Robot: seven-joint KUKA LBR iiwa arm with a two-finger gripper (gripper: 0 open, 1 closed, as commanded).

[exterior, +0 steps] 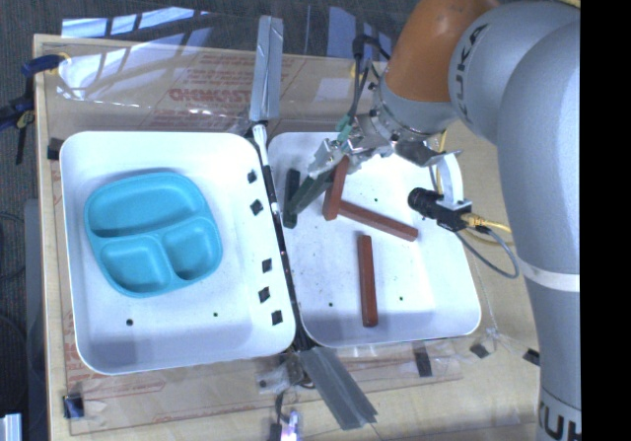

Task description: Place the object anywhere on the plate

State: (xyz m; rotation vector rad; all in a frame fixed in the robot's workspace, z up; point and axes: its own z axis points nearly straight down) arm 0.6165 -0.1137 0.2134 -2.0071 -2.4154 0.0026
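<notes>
A blue three-compartment plate [150, 231] lies in the left bin [118, 340]. Three brown sticks lie in the right bin [444, 306]. One short stick [335, 192] stands steeply near the bin's back left. A second stick [381, 222] slants just right of it, and a third [367, 279] runs front to back in the middle. My gripper [300, 196] reaches down-left from the wrist to the right bin's left wall, just left of the short stick. I see nothing clearly held in it.
A ridge [271, 232] with small black tabs divides the two bins. The grey arm with its orange band [444, 20] covers the right bin's back right corner. A black cable fitting [434, 204] hangs over the right bin.
</notes>
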